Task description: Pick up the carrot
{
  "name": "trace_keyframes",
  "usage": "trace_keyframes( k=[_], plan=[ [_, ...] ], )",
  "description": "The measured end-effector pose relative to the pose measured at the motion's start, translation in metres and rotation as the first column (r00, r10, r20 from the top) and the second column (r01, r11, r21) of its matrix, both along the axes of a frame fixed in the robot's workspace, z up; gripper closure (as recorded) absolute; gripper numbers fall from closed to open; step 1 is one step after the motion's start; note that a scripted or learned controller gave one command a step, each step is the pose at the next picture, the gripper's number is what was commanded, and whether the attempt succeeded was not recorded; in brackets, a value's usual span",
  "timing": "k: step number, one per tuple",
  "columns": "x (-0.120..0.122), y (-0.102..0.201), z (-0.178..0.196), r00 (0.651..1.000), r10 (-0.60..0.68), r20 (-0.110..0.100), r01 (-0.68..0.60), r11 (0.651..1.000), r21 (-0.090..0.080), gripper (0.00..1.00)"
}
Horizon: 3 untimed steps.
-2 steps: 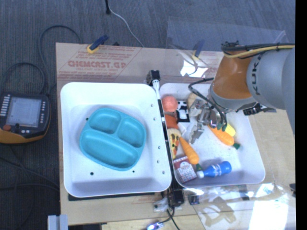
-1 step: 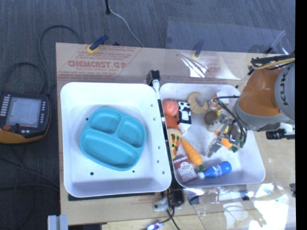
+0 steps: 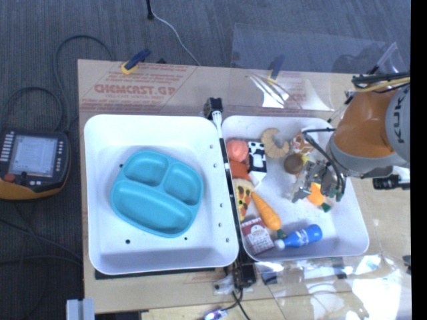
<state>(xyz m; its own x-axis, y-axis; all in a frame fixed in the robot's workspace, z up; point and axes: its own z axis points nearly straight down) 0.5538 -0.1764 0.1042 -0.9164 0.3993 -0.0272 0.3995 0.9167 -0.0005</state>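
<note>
The gripper (image 3: 319,191) hung low over the right bin (image 3: 353,235), in its right half, pointing down at a small orange-and-green piece (image 3: 318,197) that lay just under it. Whether it was released or clenched I could not tell; the metal parts blurred together and partly covered that piece. The grey arm (image 3: 363,142) with its orange band came in from the right and hid the bin's upper right corner and part of its right wall.

The carrot (image 3: 266,211) lay apart from the gripper, to its left, near the middle of the same bin, slanting from upper left down to lower right, with nothing on top of it. Its upper end sat just beside a pizza-slice toy (image 3: 243,196) against the divider between the bins. Its lower end came close to a blue bottle (image 3: 301,236) lying on its side and a red packet (image 3: 257,237) near the front wall. Between carrot and gripper the white floor was bare.

Along the back of the bin crowded a red-orange round fruit (image 3: 237,149), a black-and-white patterned block (image 3: 257,156), a tan ring-shaped item (image 3: 272,139) and a brown ball (image 3: 293,164); what stood just right of the ball was too jumbled to name.

The left bin (image 3: 100,245) held a blue divided plate (image 3: 158,191), with open floor all around it.
</note>
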Motion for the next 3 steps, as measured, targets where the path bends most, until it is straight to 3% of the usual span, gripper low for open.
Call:
trace_keyframes(
  k=[1,2,3],
  plan=[
    [-0.060,0.025,-0.010,0.984,0.176,0.004,-0.176,0.984,-0.004,1.00],
    [0.022,0.063,-0.011,0.999,0.051,-0.004,-0.051,0.999,0.004,1.00],
    [0.002,-0.014,-0.011,0.858,0.514,-0.009,-0.514,0.858,-0.005,1.00]
  ],
)
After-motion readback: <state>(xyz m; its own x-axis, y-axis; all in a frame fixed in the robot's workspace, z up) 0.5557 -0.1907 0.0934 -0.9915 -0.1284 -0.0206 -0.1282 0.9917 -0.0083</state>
